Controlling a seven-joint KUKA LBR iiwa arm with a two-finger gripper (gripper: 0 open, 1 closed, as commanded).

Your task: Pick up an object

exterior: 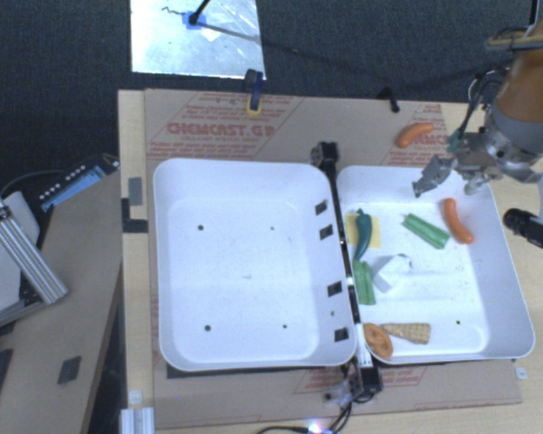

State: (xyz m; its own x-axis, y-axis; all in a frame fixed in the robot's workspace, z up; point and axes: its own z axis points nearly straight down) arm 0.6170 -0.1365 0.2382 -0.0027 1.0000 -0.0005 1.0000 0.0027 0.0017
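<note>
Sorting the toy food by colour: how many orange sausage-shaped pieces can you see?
2. One orange sausage lies in the right bin near its far right side; the other sausage lies on the cardboard beyond that bin.

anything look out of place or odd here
One thing stands out: an orange sausage-shaped toy lies outside the bins, on the cardboard sheet behind the right bin, while the other items, including a similar orange sausage, sit inside that bin. The gripper hovers over the bin's far edge, between the two.
</note>
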